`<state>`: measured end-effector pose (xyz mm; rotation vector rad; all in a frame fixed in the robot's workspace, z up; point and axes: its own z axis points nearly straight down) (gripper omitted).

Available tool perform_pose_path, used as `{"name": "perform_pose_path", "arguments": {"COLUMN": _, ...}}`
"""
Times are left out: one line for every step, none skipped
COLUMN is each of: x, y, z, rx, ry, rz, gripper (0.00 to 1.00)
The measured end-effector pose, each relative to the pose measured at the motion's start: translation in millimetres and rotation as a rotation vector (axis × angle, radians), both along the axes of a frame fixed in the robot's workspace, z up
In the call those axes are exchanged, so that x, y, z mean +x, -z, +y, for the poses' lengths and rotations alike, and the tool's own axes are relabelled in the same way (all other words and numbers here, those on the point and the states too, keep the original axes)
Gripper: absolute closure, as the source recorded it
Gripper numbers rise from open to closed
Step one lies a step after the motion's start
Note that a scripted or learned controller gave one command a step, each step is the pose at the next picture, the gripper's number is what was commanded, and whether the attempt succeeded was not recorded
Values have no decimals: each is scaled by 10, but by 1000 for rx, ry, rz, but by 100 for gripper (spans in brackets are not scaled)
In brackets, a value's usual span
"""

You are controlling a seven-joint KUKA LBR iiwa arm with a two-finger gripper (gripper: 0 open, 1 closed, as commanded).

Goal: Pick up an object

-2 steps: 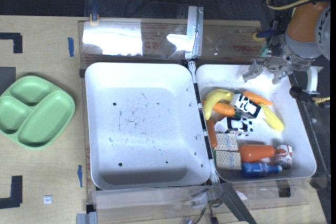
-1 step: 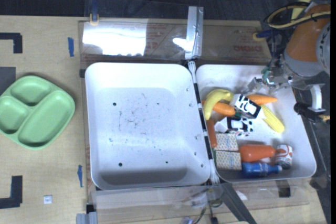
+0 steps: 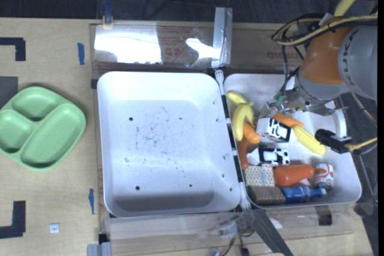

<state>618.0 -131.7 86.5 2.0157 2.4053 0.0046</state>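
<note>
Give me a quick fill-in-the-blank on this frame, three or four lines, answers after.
1. The banana lies in the ____ bin.
2. The divided plate left of the bins is ____ in colour.
3. The arm reaches over the ____ bin.
4. The corn cob is ____ in colour.

Answers: right; green; right; yellow

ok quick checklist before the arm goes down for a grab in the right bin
1. Gripper over the right bin, not the left bin: ok.
2. Something graspable beneath it: ok, the corn cob and banana lie close by.
3. Target standing apart: not ok, the items are crowded and touching.
4. Finger opening: cannot tell.
5. Gripper not already carrying anything: cannot tell.
6. Cables away from the bin: ok, they loop above the wrist.
</note>
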Motion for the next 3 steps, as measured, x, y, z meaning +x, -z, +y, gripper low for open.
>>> {"name": "perform_pose_path", "arguments": {"x": -94, "y": 1, "z": -298, "rx": -1, "ry": -378, "rz": 2, "gripper": 0}}
{"name": "perform_pose_path", "arguments": {"x": -73, "y": -120, "z": -305, "rx": -3, "ry": -376, "rz": -6, "gripper": 100}}
{"name": "perform_pose_path", "arguments": {"x": 49, "y": -1326, "z": 380, "rx": -2, "ry": -399, "rz": 1, "gripper": 100}}
